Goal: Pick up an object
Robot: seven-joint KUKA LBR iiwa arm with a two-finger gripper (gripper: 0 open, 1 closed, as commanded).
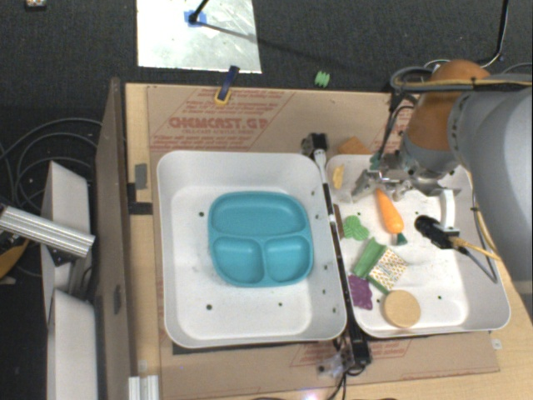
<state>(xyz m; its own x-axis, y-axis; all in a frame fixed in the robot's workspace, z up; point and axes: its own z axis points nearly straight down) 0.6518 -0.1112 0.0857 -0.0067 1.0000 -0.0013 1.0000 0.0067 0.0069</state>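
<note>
In the right bin, an orange carrot lies at a slant near the back. My gripper hangs right over the carrot's upper end, touching or nearly touching it. Metal parts of the gripper hide how the carrot's tip sits under it. In front of the carrot lie a green leafy piece, a green cucumber, a checkered piece, purple grapes and a round tan cookie.
The left bin holds a blue divided tray. A small yellow piece lies at the right bin's back left corner. An orange-tan piece sits just behind that bin. The grey arm comes in from the right.
</note>
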